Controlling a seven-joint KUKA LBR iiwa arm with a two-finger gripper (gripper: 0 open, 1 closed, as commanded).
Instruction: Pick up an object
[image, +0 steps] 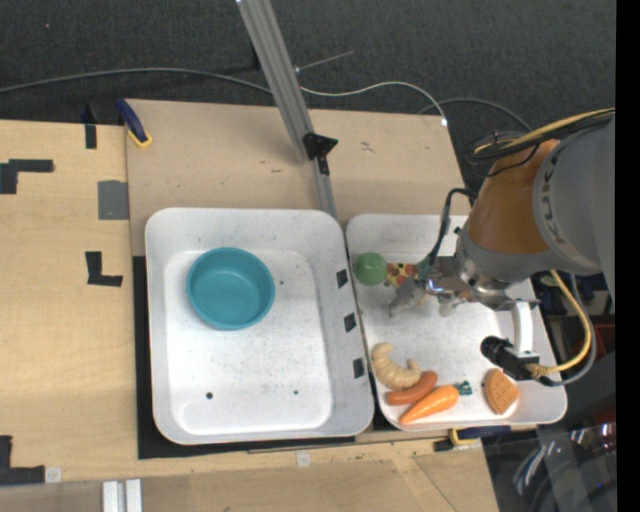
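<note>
Right bin (530, 405) is holding the pickable items: a small green ball (371, 268) sitting near the bin's upper left corner, round and matte green, with a small red-yellow multicoloured piece (403, 272) lying just beside it on the ball's right. Toward the bin's lower edge a pale curved croissant-like piece (395, 367) is lying, touching a red sausage-shaped piece (411, 388) below it, and an orange carrot (432, 403) with a green tip is lying against that. An orange-tan bread-like piece (501, 391) is sitting in the bin's lower right corner. Left bin (165, 330) is holding a teal bowl (231, 288), upright, in its upper left part. The grey arm with the orange band is reaching over the right bin from the right, wrist pointing down, gripper (420, 290) hovering low just right of the green ball and the multicoloured piece. Fingers are blurring into metal parts; cannot tell how far apart the jaws are standing or whether anything is between them.
</note>
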